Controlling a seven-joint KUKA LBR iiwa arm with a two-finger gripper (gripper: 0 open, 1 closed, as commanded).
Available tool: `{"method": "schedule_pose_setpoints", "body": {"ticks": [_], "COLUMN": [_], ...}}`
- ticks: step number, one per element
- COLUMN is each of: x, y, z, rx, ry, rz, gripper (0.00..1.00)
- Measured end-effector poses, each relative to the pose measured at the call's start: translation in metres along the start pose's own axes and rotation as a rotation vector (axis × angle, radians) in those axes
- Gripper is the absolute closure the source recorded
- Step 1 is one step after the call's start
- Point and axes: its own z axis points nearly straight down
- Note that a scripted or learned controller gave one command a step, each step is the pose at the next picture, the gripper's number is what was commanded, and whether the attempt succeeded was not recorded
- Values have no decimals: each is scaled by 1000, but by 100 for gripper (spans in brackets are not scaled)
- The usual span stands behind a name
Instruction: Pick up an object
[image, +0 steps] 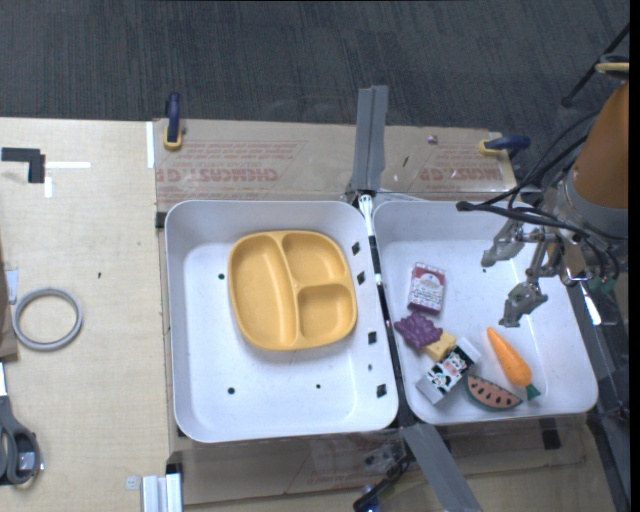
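Camera view: hand (520, 272) above right bin's (470, 235) open floor.

Toys (455, 350) crowding right bin's (470, 225) front; bare floor behind

Red lettering runs along the cardboard strip (300, 165) behind the bins, reversed and too blurred to read. The small red-and-white packet (427, 288) carries print too small to make out.
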Motion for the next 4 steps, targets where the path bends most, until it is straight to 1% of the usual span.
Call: {"method": "schedule_pose_setpoints", "body": {"ticks": [1,2,3,4], "x": [61,38,38,37], "y": [-47,-47,-47,-46], "z": [115,157,148,139], "rx": [0,1,2,3], "ry": [2,2,2,1], "rz": [335,664,661,658], "gripper": [0,0,100,100]}}
